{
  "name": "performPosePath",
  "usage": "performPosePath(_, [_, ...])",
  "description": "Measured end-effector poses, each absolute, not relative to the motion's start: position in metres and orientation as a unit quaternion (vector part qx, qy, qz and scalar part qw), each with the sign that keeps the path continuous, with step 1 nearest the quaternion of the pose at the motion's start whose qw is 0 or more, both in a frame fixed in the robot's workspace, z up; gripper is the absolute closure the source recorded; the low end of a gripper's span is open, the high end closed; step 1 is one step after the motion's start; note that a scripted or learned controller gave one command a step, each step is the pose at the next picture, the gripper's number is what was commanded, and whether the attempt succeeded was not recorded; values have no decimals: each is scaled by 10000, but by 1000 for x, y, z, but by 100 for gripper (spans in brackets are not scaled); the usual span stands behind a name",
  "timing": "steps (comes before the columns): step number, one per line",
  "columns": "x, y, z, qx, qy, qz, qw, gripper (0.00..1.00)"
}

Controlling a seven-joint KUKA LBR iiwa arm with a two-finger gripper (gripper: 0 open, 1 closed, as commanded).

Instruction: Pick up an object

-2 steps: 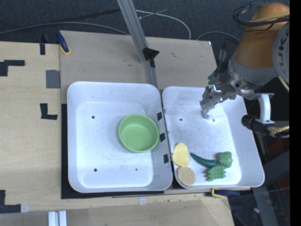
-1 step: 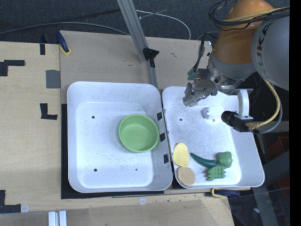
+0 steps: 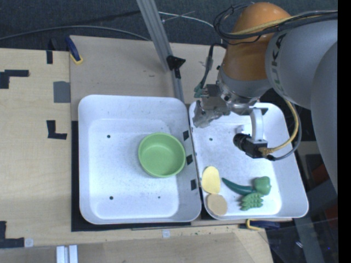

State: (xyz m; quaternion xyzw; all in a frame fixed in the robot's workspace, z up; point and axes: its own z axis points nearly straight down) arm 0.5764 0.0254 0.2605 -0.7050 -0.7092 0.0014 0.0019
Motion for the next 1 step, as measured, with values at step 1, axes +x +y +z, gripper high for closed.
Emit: performPosePath(1, [584,75,261,-7048,-7094,3,10,100])
